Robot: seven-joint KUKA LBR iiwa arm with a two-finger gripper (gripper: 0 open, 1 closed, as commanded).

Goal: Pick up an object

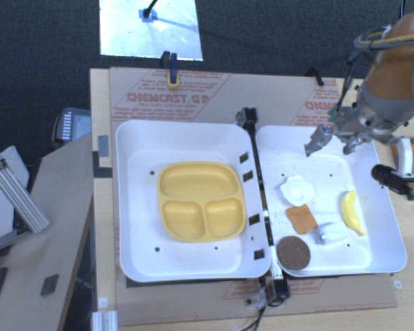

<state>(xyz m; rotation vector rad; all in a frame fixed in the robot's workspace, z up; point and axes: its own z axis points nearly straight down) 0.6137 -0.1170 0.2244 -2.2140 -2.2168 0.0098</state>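
Lying nearest the camera in the right bin point(383, 257), a round brown patty point(294, 252) sat at the front left corner, close to the divider between the two bins. Just behind it rested a small orange toast-like slab point(302, 218), with a little grey-white piece point(322, 235) at its right. A yellow banana point(351, 212) lay lengthwise toward the right side of the same bin, apart from the others. Behind the slab sat a white fried-egg shape point(296, 189) with a pale yellow centre. None of these touched the gripper.

To the left, the left bin point(134, 185) carried a yellow compartment plate point(196, 201) with three sections.

Farther back, the gripper point(330, 138) hung over the rear part of the right bin, above bare white floor and well apart from every object. Its fingers stood spread apart, with nothing between them. Behind it, the grey arm with its orange band point(393, 61) reached in from the right.
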